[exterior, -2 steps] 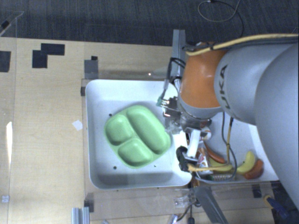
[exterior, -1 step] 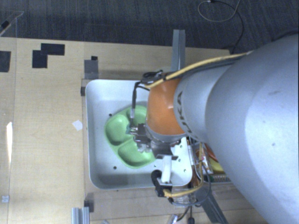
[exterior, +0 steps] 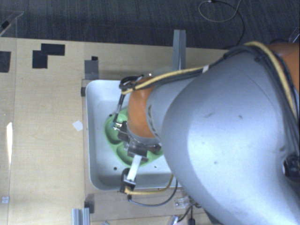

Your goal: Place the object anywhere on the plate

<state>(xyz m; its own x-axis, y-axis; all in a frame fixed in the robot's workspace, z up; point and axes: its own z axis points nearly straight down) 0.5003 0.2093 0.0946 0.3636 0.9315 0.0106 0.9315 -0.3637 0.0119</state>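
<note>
End effector sits directly over the green plate in the white bin, arm covering most of it. The object is hidden, so its bearing and the grip state: can't tell.

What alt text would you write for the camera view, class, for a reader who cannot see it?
A grey arm with an orange band reaches from the right into a white bin, its wrist low over a green plate. The arm covers most of the plate, and the bin sits on a wooden bench.
</note>
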